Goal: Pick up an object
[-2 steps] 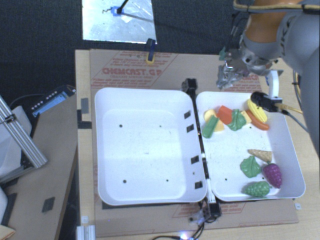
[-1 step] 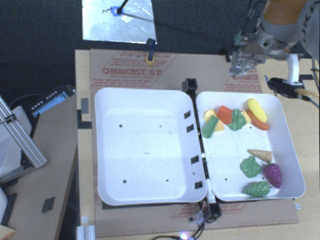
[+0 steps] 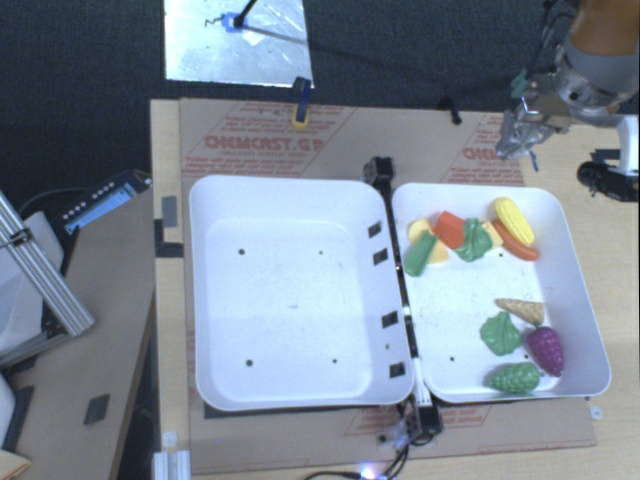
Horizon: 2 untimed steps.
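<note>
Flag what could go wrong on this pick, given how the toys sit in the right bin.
1. The yellow corn, orange carrot and green pieces are packed together, so the fingers may snag a neighbour or close on nothing.
2. The purple grapes lie close to the right bin wall, so a finger could strike it.

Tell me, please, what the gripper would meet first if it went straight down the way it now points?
Probably the bare brown bench board just beyond the right bin's far rim, not the toys; the gripper hangs outside the bin, though depth is unclear.
</note>
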{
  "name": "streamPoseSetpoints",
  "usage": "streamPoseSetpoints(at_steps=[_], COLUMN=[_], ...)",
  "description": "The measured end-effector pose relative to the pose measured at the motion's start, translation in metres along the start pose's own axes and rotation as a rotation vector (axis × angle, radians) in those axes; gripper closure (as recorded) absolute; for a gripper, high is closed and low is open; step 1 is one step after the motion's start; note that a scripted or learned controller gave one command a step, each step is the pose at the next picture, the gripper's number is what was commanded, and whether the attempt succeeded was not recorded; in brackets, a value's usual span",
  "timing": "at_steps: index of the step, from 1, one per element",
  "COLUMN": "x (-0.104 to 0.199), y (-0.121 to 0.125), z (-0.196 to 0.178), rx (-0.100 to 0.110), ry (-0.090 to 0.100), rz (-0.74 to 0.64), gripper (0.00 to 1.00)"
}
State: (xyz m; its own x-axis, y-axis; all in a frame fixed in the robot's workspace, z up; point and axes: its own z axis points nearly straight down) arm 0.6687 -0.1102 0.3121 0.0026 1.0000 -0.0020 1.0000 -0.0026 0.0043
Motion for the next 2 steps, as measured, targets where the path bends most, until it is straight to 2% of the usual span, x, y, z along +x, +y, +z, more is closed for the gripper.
streamPoseSetpoints(at_steps=[1,2], x=[-0.067,-0.082], y=[-0.001,0.000], z=[0.012,0.007], rx=[0.001,-0.001], ry=[-0.001,-0.001], rz=[0.002,-0.002], gripper=[1.00,1.00])
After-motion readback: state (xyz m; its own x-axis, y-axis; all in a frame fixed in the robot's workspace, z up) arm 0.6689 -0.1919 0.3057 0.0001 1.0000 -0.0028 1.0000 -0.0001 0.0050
